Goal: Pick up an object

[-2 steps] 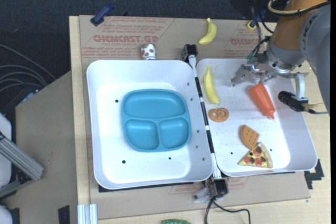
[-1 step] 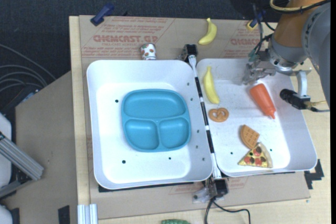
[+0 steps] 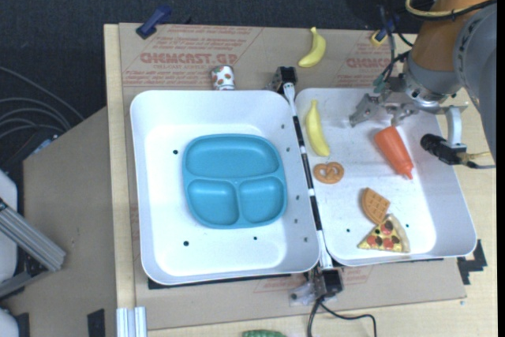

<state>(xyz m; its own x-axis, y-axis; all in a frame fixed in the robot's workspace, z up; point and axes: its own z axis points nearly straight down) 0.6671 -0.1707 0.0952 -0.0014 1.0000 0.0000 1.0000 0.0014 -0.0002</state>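
gripper (image 3: 377, 108) hangs spread and holding nothing just above the carrot (image 3: 394, 151) in the right bin (image 3: 454, 205), prob. lined up for a grab; banana (image 3: 316, 129) to carrot's left.

Grey arm reaching in, end effector (image 3: 377, 108) lowered

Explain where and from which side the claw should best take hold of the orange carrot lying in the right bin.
Grip the carrot across its thicker upper half, coming straight down from above. It lies flat and apart from the other items, running diagonally and narrowing toward its lower right tip, so the fingers should probably close across its width, at right angles to that diagonal. The claw sits just above it.
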